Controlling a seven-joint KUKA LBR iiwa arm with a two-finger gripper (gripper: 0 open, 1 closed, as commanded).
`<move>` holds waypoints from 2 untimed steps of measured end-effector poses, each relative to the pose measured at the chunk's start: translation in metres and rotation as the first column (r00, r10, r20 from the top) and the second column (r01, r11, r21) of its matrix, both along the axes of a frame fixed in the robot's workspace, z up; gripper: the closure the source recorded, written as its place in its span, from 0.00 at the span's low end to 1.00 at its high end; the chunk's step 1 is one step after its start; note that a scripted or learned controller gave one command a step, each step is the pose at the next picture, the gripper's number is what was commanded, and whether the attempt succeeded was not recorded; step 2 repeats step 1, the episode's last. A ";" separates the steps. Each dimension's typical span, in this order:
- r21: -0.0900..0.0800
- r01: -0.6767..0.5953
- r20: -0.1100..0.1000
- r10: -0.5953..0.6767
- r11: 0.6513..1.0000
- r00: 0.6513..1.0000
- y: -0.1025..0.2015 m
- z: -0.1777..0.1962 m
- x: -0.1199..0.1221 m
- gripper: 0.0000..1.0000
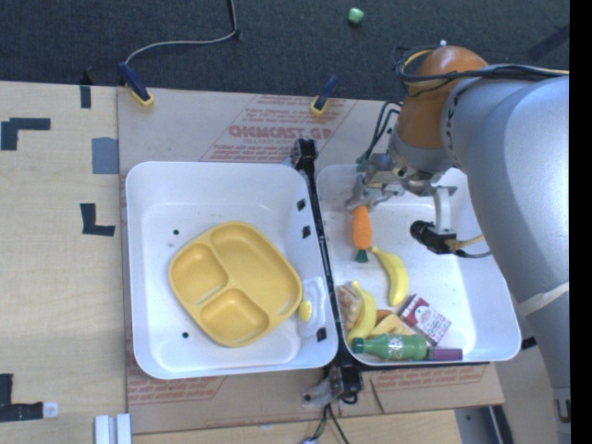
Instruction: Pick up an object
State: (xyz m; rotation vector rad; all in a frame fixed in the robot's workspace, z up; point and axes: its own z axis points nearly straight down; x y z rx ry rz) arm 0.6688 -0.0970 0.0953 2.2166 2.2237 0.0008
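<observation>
Gripper [368, 195] over carrot [362, 228] — grip state unclear | bottle [398, 347] — partly rim-hidden

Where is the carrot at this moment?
The carrot is in the right bin, near its upper left corner beside the divider between the bins. It is just below the hand and above a banana.

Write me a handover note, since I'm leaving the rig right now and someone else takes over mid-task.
Pincer: low in the right bin, directly above the carrot; grip unconfirmed.
Right bin also holds a banana, a green bottle and a small red packet.
Left bin: yellow divided tray.
Done: approach to the carrot.
Left: confirm grasp, lift clear.
</observation>
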 end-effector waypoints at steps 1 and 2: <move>0.002 0.000 -0.001 0.000 1.000 1.000 0.093 0.089 -0.059 1.00; 0.002 0.000 -0.001 0.000 1.000 1.000 0.093 0.089 -0.059 1.00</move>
